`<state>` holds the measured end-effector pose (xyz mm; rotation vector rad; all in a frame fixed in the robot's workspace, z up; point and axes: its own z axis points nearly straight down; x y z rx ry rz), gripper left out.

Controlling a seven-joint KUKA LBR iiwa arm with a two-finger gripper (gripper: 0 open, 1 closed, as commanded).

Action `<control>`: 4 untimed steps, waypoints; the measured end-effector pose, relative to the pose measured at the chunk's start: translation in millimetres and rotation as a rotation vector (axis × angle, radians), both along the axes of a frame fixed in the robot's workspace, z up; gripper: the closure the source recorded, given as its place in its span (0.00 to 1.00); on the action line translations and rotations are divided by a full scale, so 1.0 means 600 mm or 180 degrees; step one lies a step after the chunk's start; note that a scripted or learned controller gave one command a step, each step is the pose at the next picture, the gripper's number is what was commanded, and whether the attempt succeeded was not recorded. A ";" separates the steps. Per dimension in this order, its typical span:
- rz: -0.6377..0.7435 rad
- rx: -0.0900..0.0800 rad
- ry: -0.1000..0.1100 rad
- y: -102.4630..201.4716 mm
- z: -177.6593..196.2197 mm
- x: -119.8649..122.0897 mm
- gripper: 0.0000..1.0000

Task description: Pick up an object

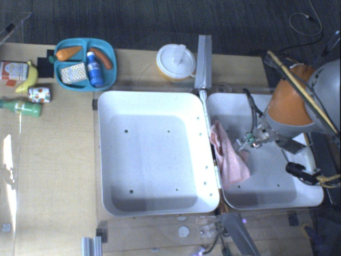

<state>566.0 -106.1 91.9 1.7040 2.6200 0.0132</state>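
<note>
A pink cloth (pixel 228 156) lies crumpled along the left wall of the right bin (pixel 277 196), draped partly against the divider. My gripper (pixel 250 141) hangs low in that bin, just right of the cloth's upper part and near touching it. The fingers are small and dark against the bin floor, and the gap between them cannot be made out. The grey arm with its orange band (pixel 289 104) reaches in from the right above it.
The left bin (pixel 154 201) lies beside the right one. Behind the bins stand a white lidded cup (pixel 176 62) and a blue divided tray (pixel 85 63) of toy food. A banana, a can and a green bottle sit at the far left.
</note>
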 end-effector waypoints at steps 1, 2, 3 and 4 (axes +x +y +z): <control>-0.0001 -0.0001 0.0000 0.000 0.000 0.000 0.00; -0.0001 -0.0001 0.0000 0.000 0.000 0.000 0.00; -0.0001 -0.0001 0.0000 0.000 0.000 0.000 0.00; -0.0001 -0.0001 0.0000 0.000 0.000 0.000 0.00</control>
